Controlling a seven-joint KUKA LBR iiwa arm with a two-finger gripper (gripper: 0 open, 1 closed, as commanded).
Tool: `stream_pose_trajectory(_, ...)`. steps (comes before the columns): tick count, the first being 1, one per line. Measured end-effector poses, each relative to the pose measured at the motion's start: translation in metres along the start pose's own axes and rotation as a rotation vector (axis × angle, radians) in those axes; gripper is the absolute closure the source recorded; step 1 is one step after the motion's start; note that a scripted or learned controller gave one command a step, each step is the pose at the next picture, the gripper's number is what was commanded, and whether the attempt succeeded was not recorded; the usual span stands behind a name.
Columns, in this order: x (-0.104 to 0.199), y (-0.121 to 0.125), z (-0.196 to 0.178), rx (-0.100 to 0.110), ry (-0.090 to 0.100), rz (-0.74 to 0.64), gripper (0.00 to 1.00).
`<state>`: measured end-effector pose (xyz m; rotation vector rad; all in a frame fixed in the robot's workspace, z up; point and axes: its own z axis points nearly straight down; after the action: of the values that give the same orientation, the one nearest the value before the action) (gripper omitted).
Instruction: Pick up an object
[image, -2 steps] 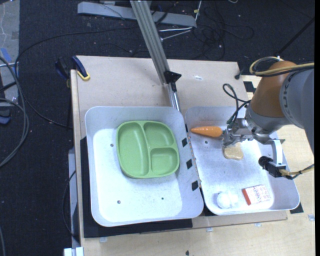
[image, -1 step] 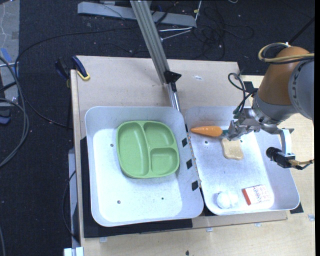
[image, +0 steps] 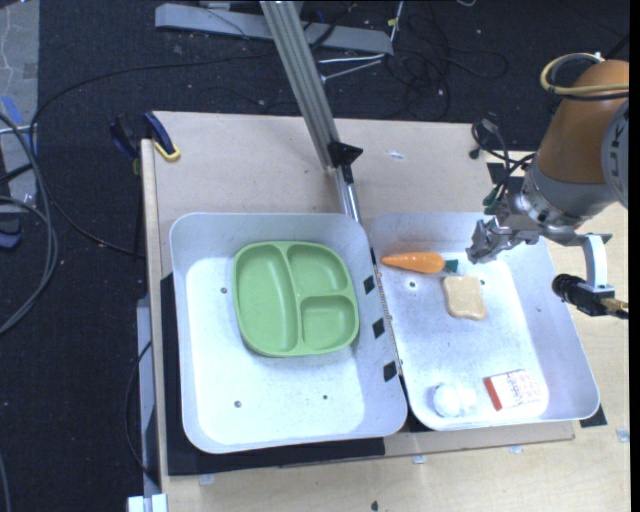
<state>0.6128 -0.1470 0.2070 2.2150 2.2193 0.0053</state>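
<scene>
Carrot (image: 413, 262), orange with a small green tip at its right end, lies on its side near the top of the right bin (image: 560, 345), just right of the seam between the 2 bins. The gripper (image: 482, 246) hangs low in the upper right of the frame, just beside the carrot's green end; whether its jaws are released or clenched I cannot tell, since they are dark and small against the bin, and nothing can be seen between them. The arm (image: 585, 130) comes in from the right edge, its orange band high in the upper right corner and its grey wrist below that.

A tan, roughly square piece that looks like a slice of bread (image: 465, 297) lies just below and to the right of the carrot, apart from it. Toward the lower right of the frame, a small white rounded thing (image: 451, 400) sits near the bottom edge of the same bin, and a small red and white box (image: 515, 389) lies near it to the right, tilted.

The left bin (image: 200, 390) fills the middle left of the frame and bears a green plate (image: 296, 298) with 3 compartments, set in its upper half. A slanted metal pole (image: 310, 90) runs from the top centre down to the seam between the bins
</scene>
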Motion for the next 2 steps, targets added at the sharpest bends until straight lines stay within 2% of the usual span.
stream_pose_trajectory(1,0.045,0.010,-0.001,0.004,0.003,-0.005,1.00)
stream_pose_trajectory(2,0.097,0.010,-0.017,0.004,0.003,-0.006,1.00)
